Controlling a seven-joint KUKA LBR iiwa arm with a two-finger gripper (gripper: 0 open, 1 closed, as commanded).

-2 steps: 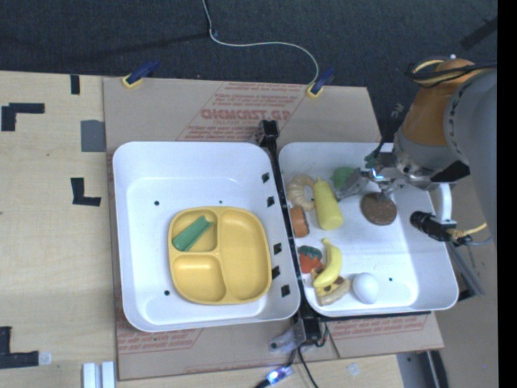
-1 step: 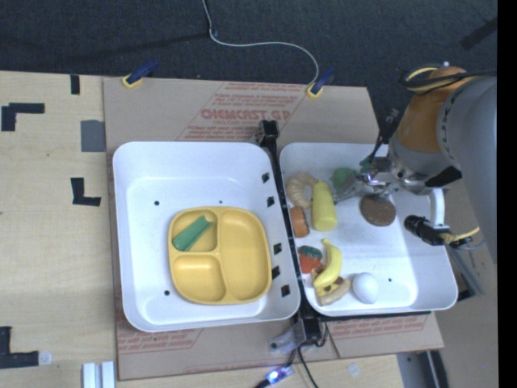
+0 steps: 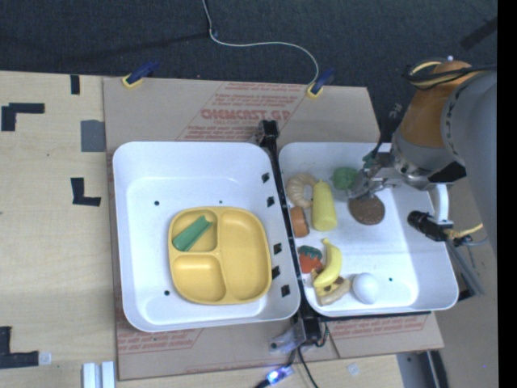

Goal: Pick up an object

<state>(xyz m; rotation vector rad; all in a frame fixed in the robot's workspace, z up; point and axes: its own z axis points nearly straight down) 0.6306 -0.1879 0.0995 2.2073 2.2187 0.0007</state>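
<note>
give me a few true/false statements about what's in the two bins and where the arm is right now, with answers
1. The yellow divided plate lies in the left bin. True.
2. A green piece lies in one plate compartment. True.
3. The banana lies on the plate. False: it lies in the right bin.
4. The end effector is over the left bin. False: it is over the right bin, by the brown disc.
5. The white egg lies near the right bin's front edge. True.

We see bright, even light from above. The two white bins (image 3: 137, 176) shine pale and almost washed out. Soft little shadows sit under the toys left of the gripper (image 3: 367, 180). The whole picture looks a bit fuzzy, and the dark floor beyond the gripper stays dim.
</note>
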